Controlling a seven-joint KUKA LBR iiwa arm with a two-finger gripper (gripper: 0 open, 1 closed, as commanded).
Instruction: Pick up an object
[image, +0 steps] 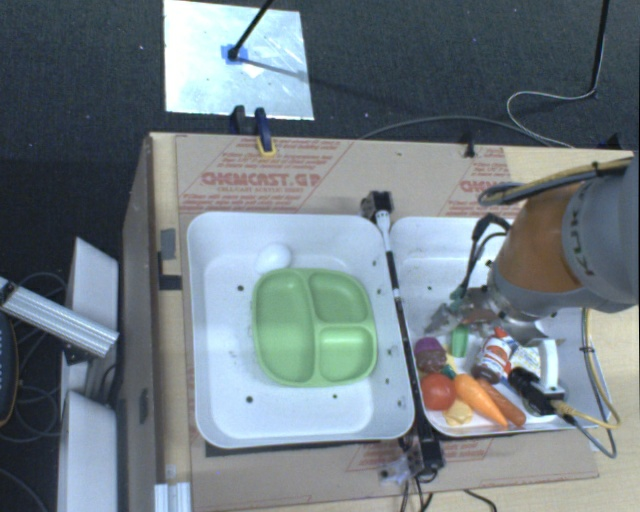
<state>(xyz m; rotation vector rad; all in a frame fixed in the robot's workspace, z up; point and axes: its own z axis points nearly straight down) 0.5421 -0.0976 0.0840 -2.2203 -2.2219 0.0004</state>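
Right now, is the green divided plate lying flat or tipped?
Flat. The green divided plate lies face up on the left bin's floor, all three compartments open to the camera.

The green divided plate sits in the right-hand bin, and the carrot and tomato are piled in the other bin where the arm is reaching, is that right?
Not quite. The green divided plate lies in the left bin, as the camera view shows. The rest holds: the carrot and tomato are piled in the other bin, the right one, where the arm reaches in.
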